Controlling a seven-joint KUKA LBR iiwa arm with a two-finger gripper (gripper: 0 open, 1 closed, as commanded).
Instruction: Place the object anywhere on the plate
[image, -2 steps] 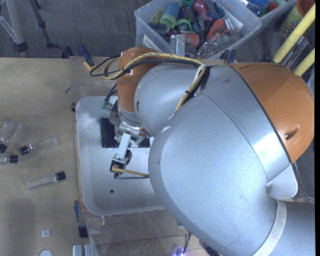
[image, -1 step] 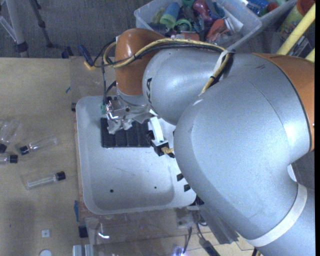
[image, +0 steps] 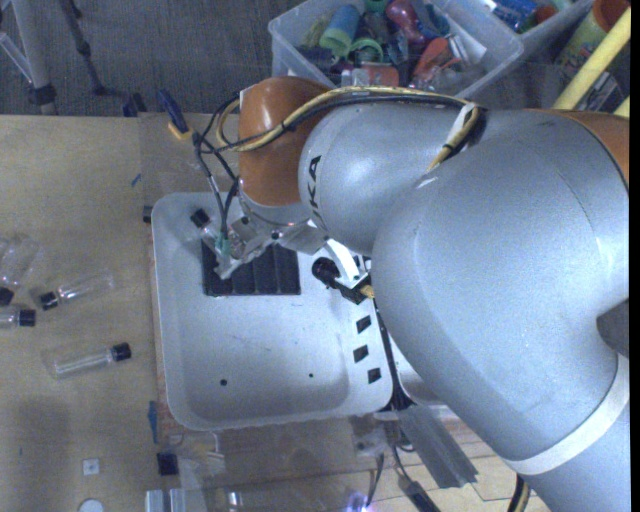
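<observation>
A black ribbed plate (image: 262, 276) lies flat in the far part of the white bin (image: 190, 390). My gripper (image: 228, 250) hangs below the orange wrist band (image: 268, 130), right over the plate's left far corner. A small pale greenish piece (image: 214, 240) shows at the gripper's tip, and I cannot make out whether it is held. A small black bit (image: 200, 217) sits on the bin floor just beyond the plate's left corner. The grey arm hides the plate's right side and the bin on the right.
Clear vials with black caps (image: 76, 289) (image: 90, 357) lie on the wooden bench left of the bin. A clear crate of colourful items (image: 400, 40) stands at the back. Small black specks (image: 223, 381) dot the bin's near floor.
</observation>
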